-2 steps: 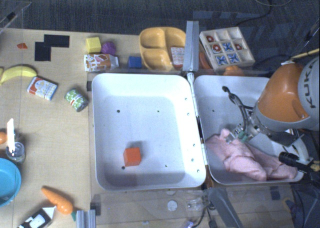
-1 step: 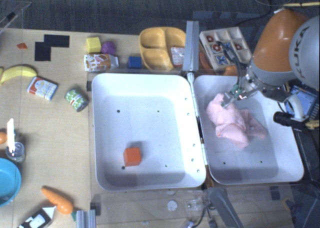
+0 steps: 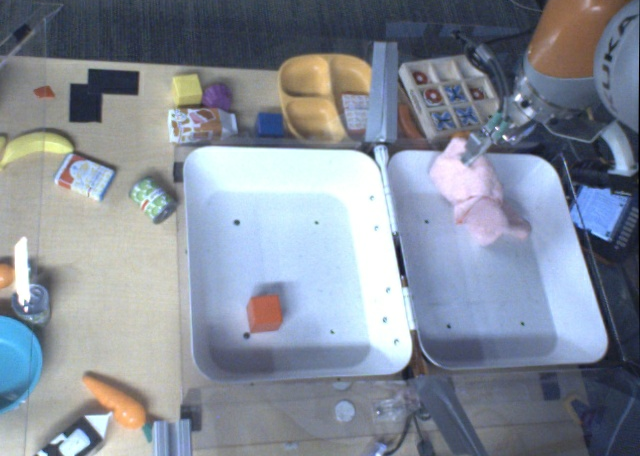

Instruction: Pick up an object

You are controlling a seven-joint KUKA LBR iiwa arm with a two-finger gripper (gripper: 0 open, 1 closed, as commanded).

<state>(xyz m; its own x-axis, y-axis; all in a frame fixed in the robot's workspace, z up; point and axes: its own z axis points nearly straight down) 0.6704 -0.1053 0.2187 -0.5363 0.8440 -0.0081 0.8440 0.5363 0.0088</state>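
Observation:
A soft pink cloth (image 3: 472, 196) lies in the back half of the right bin (image 3: 560, 334). Its top corner is drawn up toward my gripper (image 3: 472, 151), which reaches in from the upper right under the orange band. The thin fingers (image 3: 484, 137) are pinched together on that corner. The rest of the cloth still rests on the bin floor. An orange cube (image 3: 265, 312) sits alone in the front of the left bin (image 3: 210, 244).
Behind the bins stand a yellow divided dish (image 3: 320, 94), a tic-tac-toe board (image 3: 448, 92), a small blue block (image 3: 268, 124) and a snack box (image 3: 202, 124). A banana (image 3: 35, 147), a can (image 3: 153, 198), a carrot (image 3: 118, 400) and a blue bowl (image 3: 15, 364) lie on the bench to the left.

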